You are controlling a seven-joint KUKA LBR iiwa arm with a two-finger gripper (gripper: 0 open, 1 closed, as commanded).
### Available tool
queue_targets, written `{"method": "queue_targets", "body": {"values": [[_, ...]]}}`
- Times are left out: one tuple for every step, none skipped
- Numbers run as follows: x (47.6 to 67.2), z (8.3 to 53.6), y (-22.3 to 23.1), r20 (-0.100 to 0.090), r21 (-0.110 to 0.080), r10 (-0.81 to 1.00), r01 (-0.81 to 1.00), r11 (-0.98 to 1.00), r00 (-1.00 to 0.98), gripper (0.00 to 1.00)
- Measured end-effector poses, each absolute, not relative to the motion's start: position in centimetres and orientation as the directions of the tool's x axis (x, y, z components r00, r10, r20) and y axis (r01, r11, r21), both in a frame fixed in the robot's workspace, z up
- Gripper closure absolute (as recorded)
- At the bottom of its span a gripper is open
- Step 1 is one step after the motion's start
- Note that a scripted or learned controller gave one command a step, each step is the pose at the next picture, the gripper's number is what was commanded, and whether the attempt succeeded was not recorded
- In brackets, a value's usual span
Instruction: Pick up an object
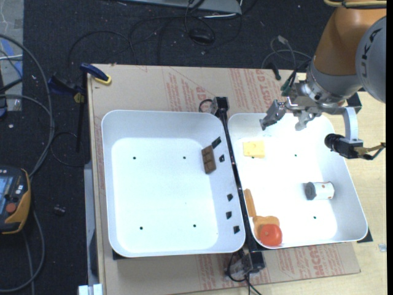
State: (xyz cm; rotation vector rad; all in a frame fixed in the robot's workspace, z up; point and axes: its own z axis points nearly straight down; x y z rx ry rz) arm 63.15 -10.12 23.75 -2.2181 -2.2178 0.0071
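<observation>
My gripper [286, 120] hangs over the far edge of the right bin [350, 183], open, with nothing between its fingers. A yellow block [253, 149] lies just below and left of it on the bin floor. Farther toward the front, a small white and grey cylinder [319, 190] lies on its side. A red ball [269, 233] on an orange handle [249, 203] rests in the front left corner of that bin. In the left bin [123, 165], a brown bar [209, 160] leans near the right wall.
The two bins meet at a black divider [232, 165] with small clips. The arm's orange band [347, 35] and a black bracket [339, 142] overhang the right bin's far right corner. Cables lie on the dark floor behind the bench.
</observation>
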Motion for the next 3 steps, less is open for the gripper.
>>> {"method": "queue_targets", "body": {"values": [[63.3, 24.1, -10.1, 0.0, 0.0, 1.0, 1.0, 0.0, 0.0, 0.0], [63.5, 19.8, -9.8, 0.0, -0.004, 1.0, 1.0, 0.0, 0.0, 0.0], [63.0, 13.6, -9.5, 0.001, -0.005, 1.0, 1.0, 0.0, 0.0, 0.0]]}}
